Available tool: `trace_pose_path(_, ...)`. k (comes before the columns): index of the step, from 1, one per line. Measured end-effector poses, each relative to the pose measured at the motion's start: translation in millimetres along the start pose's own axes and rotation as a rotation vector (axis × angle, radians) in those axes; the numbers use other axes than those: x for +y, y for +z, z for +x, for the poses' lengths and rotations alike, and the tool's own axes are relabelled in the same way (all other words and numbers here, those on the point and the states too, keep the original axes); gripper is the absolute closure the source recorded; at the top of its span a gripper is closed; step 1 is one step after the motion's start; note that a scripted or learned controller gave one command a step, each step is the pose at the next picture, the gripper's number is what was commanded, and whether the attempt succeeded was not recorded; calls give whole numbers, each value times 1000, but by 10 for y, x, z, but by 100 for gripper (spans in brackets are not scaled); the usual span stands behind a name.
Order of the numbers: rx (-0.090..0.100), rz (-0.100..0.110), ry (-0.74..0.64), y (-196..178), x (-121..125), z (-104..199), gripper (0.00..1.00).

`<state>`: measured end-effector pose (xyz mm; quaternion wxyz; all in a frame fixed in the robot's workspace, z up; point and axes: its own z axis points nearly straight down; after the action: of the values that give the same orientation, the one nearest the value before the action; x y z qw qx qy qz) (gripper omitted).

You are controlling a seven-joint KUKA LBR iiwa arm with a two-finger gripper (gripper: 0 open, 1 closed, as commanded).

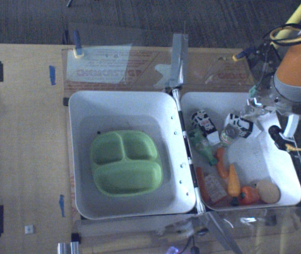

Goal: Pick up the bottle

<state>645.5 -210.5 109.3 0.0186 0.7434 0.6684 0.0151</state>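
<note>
Two shallow white bins are seen side by side on a wooden bench in the camera view. The left bin [81, 157], at the centre of the frame, holds a green divided tray [126, 163] lying flat on its floor. The right bin [267, 163] holds a jumble of small items. The bottle [202, 147], a small green one, is lying on its side near that bin's left wall, just below a black-and-white cow figure [204, 121]. A second cow-patterned piece [239, 126] is lying to the right of the bottle. Orange carrots [233, 180], a red tomato [248, 194] and a tan egg [268, 191] are gathered along the bin's lower edge. The gripper [275, 121] is positioned at the upper right of the frame, over the right bin's far corner and well apart from the bottle; whether its fingers are spread or closed cannot be told.
</note>
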Motion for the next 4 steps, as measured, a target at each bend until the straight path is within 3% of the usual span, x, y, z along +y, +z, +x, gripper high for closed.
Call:
trace_pose_path(1, 0, 44, 42, 236, 154, -54, 100)
trace_pose_path(2, -2, 39, 38, 119, 177, -43, 100)
trace_pose_path(3, 7, 43, -291, 187, -693, -170, 100)
trace_pose_path(4, 11, 46, -331, 105, -1378, -264, 100)
